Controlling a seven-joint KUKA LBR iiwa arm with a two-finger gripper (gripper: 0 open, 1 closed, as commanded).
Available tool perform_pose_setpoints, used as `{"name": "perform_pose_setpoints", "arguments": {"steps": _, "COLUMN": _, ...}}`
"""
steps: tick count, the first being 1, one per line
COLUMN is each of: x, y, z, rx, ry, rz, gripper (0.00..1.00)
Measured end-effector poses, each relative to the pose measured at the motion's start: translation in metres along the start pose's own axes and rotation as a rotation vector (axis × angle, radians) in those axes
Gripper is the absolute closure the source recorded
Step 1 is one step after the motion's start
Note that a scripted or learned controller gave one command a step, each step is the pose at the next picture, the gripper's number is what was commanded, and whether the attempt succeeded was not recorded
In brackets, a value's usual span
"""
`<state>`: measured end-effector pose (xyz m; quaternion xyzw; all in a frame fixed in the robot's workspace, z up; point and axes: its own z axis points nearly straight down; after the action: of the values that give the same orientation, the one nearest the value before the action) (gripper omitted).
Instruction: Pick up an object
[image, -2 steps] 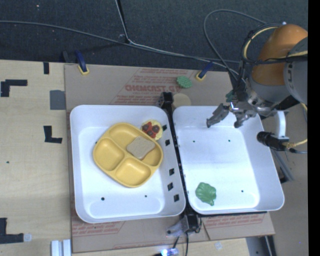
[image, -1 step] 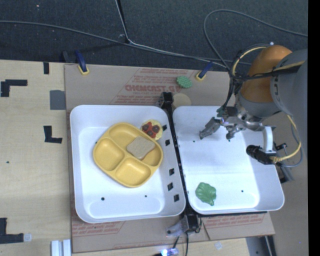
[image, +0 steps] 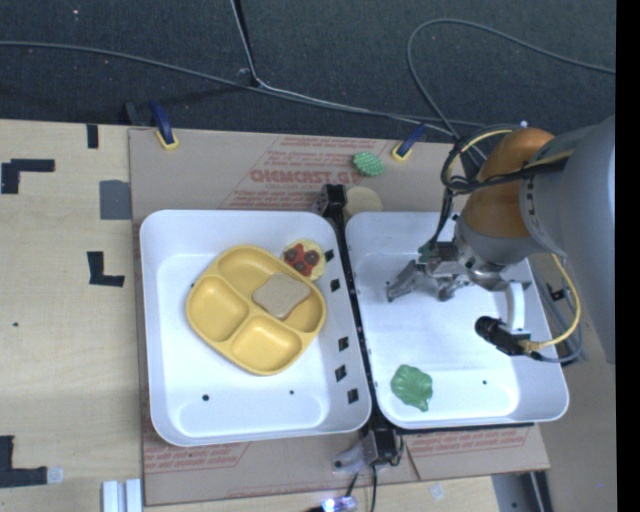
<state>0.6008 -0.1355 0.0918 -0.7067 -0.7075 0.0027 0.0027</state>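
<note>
A green leafy toy lies near the front of the right bin. My gripper hangs over the upper middle of that bin, well behind the green toy, with its grey fingers spread apart and nothing between them. In the left bin a yellow divided plate carries a tan slice of bread in one compartment. A small red and yellow berry piece rests at the plate's far right edge.
A small green knobbly object sits on the cardboard behind the bins. Black clips run along the divider between the bins. Cables loop over the dark floor at the back, and a black hose hangs off the arm.
</note>
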Motion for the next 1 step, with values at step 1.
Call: {"name": "perform_pose_setpoints", "arguments": {"steps": 1, "x": 0.0006, "y": 0.0016, "z": -0.0136, "rx": -0.005, "ry": -0.001, "rz": -0.002, "gripper": 1.0}}
